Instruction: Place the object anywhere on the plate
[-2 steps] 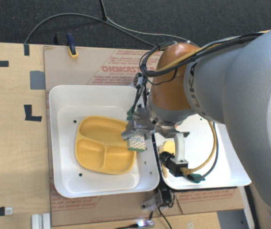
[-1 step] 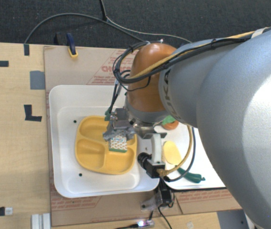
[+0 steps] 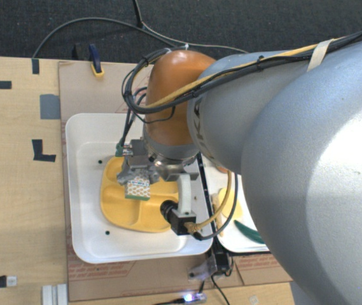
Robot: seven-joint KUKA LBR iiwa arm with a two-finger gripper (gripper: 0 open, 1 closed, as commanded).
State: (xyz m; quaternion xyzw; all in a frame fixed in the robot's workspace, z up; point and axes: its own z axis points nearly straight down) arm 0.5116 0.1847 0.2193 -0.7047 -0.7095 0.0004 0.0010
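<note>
At the far left you see the bench top: pale wood-grain board with a few dark tape marks stuck flat on it. A brown cardboard sheet lies over it, and a small yellow and blue clamp grips its top edge. Beyond the bench, the floor is dark, speckled carpet with a thin black cable looping across.

On the cardboard sits the left white bin, smooth plastic, shallow, with rounded corners. Inside it lies the plate, yellow, glossy, roughly oval, with a raised ridge dividing its surface.

Over the plate you see the gripper, grey metal. Just below it is the object, a small blocky piece with a pale green and white checked pattern, sitting over the plate's upper middle. Its long axis runs roughly left to right, tipped slightly. You cannot tell whether the fingers are parted or closed, or whether they clamp the object.

To the right, the arm bulks large: an orange domed band, then smooth grey casing. A yellow cable runs along it. Under the arm, an edge of the right white bin shows.
</note>
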